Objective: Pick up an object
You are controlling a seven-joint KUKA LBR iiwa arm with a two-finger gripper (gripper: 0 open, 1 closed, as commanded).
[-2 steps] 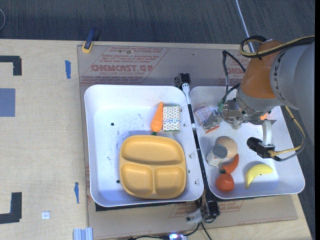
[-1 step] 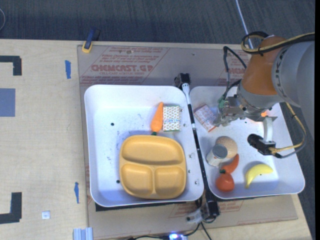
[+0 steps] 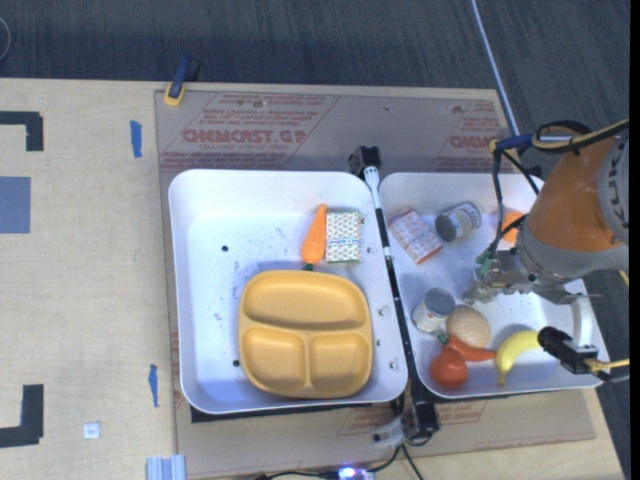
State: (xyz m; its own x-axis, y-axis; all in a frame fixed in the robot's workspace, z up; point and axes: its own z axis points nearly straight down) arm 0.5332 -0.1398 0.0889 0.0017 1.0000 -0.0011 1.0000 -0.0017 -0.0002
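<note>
Right bin [image 3: 575, 383], near the tool [image 3: 487, 280]: one bread roll [image 3: 468, 326], rounded, tan and speckled. Alongside: one yellow banana [image 3: 517, 350], one red tomato [image 3: 449, 368], two small cans [image 3: 457, 220], one printed packet [image 3: 413, 236]. Left bin [image 3: 200, 268]: one yellow divided tray [image 3: 305, 332], one orange carrot [image 3: 316, 234], one patterned box [image 3: 343, 236]. Tool state: cannot tell, hidden beneath the wrist. Nothing seen gripped.
</note>
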